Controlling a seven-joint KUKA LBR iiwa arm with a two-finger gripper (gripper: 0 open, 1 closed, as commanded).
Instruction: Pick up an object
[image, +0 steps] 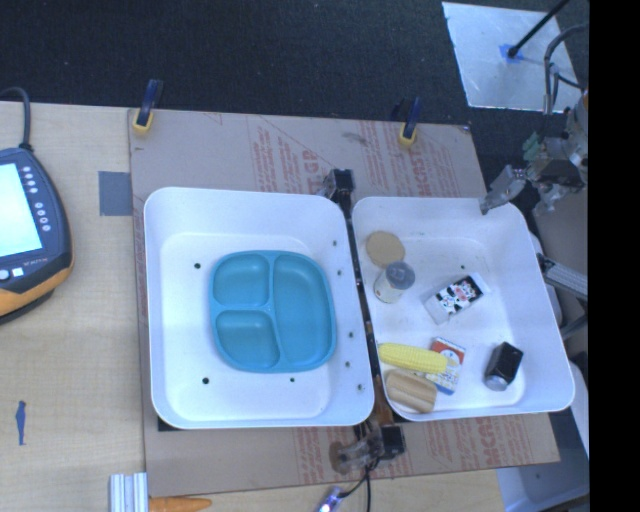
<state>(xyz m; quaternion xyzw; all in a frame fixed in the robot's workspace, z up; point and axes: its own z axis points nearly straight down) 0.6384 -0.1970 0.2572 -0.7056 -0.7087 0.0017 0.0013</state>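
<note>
The right bin (530, 300) holds several small objects. A tan round disc (385, 247) lies near its far left, and a small grey-capped bottle (394, 281) stands just in front of it. A white packet with black spots (455, 296) sits mid-bin. Along the near side are a yellow corn cob (412, 357), a red-and-white carton (452, 362), a tan bread-like piece (410, 392) and a black block (503, 366). My gripper (535, 178) shows as grey parts beyond the bin's far right corner, apart from every object.
The left bin (170, 300) holds a blue divided plate (272, 310). A control pendant (25, 235) lies on the bench at far left. Clamps (147, 108) (408, 122) hold the cardboard mat's far edge. Cables and stands crowd the upper right.
</note>
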